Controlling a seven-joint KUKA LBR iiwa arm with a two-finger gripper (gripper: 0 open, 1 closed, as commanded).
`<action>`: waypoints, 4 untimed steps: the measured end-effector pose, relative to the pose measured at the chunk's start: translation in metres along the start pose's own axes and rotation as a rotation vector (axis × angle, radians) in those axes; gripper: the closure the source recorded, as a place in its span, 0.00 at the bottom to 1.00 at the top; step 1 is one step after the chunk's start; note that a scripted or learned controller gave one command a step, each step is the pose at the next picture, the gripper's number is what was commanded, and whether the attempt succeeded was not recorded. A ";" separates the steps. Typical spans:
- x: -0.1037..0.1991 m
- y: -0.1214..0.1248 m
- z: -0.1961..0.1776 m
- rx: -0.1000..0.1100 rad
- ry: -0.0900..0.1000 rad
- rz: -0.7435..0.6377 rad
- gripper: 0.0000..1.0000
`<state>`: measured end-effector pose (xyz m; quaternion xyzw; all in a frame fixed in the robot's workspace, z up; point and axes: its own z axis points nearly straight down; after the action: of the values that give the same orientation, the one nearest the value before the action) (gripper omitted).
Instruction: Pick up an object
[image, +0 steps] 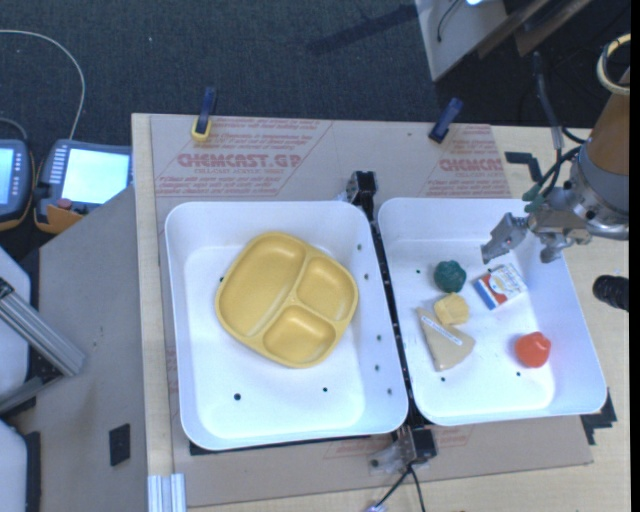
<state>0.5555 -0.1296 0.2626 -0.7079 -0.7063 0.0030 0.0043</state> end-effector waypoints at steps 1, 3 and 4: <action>0.000 0.002 -0.005 -0.010 -0.002 -0.002 0.00; 0.011 0.001 0.084 -0.003 0.000 -0.002 0.00; 0.012 0.005 0.128 -0.004 0.000 -0.002 0.00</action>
<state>0.5595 -0.1173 0.1342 -0.7072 -0.7070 0.0017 0.0030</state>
